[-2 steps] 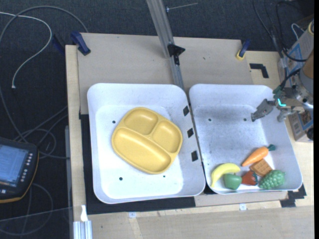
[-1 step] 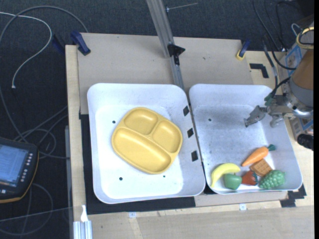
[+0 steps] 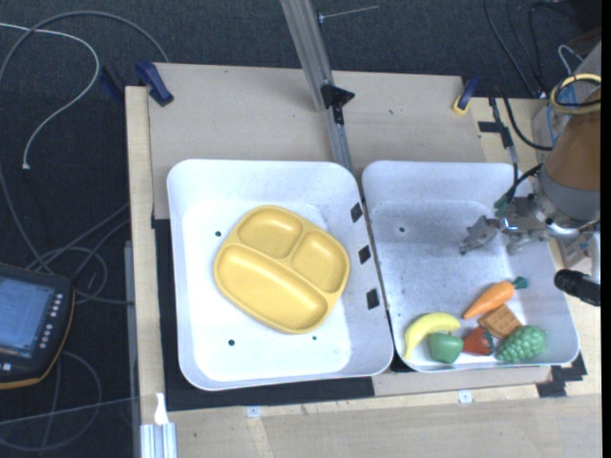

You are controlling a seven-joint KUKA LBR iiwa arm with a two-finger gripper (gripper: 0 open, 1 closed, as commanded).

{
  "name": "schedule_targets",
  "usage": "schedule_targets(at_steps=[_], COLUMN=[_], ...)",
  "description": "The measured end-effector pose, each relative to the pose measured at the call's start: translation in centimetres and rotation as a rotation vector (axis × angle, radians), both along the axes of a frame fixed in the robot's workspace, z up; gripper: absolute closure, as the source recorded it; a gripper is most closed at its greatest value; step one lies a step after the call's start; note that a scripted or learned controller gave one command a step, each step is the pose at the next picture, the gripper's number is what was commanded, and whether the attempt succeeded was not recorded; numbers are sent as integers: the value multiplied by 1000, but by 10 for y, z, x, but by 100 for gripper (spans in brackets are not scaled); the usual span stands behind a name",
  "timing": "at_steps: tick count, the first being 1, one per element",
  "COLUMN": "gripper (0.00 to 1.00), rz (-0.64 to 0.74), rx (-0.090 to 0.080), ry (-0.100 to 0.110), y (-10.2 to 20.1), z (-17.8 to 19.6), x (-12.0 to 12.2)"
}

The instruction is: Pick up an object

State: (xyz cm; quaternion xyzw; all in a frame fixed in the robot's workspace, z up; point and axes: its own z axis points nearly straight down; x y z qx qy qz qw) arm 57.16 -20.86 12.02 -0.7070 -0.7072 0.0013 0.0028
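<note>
Dark carpet surrounded the table (image 3: 286,93). We found the tool (image 3: 498,234) spread and empty above the right bin (image 3: 420,189), near the toy carrot (image 3: 492,299) by the front corner. We judged it light, rigid, slick; best pinched across mid-body.

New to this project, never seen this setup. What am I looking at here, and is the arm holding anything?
One camera looks down at a slant on a bench with two white bins. The grey arm with an orange band reaches in from the right; its gripper hangs over the right bin, fingers spread, nothing between them. Toy food lies at that bin's near edge: a carrot, a banana, a green apple, green grapes, a red piece and a brown block. The left bin holds a yellow divided plate.
</note>
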Motion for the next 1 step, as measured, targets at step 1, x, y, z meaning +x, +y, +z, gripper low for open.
schedule_targets(at_steps=[1], gripper=[0], rz=[0], rx=[0], ry=[-1], y=[1], z=[-29], x=[0])
